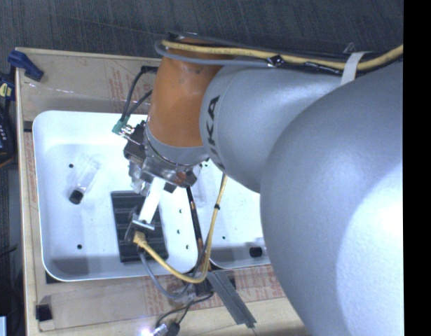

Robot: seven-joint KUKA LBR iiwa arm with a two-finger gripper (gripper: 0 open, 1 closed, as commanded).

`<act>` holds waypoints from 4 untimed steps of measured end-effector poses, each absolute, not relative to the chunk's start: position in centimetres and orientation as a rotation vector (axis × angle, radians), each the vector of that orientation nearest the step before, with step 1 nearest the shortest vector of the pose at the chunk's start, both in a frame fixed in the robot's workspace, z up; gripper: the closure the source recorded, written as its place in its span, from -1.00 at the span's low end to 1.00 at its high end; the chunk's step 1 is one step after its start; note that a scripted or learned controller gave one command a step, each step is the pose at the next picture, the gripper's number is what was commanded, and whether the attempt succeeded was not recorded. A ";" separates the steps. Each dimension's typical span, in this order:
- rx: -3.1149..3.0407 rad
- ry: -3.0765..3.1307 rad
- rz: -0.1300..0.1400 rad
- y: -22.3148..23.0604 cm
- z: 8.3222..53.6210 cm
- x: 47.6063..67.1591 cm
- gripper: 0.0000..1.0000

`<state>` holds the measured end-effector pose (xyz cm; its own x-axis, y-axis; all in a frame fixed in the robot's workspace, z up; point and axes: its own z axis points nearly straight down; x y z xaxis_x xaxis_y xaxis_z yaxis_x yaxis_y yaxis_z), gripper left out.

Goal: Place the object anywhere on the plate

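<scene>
White walls ring the left bin [38, 201]. On its floor lies a clear vial [84, 177] with a black cap, on its side, with the capped end pointing to about 7 o'clock. It is near the bin's 9 o'clock wall but clear of it. Bare white floor surrounds the vial, with a broad stretch up to the 12 o'clock wall and another running down to the 6 o'clock wall and the rounded 7 o'clock corner. The claw [145, 177] hangs over the middle of the same bin, at 3 o'clock from the vial and apart from it, with a band of open floor between the two. The wrist covers the claw from above, so I cannot tell whether it stands apart or together. The grey arm [306, 187], with its orange band [176, 103], reaches in from 3 o'clock and overhangs the seam between the bins and most of the right bin [236, 229]. A strip of that bin shows at its 6 o'clock side, where a small black thing [255, 251] sits just inside the rim. The pale brown counter [82, 75] frames both bins, leaving a wide margin beyond the left bin's 12 o'clock wall and a narrower one along 9 o'clock. A blue clamp [24, 64] grips the counter's 11 o'clock corner.
</scene>
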<state>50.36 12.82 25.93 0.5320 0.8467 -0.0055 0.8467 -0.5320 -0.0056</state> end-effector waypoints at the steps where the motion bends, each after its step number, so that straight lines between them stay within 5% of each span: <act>1: -2.602 -1.757 0.010 10.7 18.7 47.5 1.00; 2: -2.828 -1.362 0.014 15.4 9.9 47.9 1.00; 3: -2.501 -1.898 0.003 9.0 19.1 47.6 1.00; 4: -2.289 -2.145 0.012 18.2 13.2 47.4 1.00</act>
<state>47.40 18.17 13.21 0.0653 0.9979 -0.0024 0.9978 -0.0653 -0.0085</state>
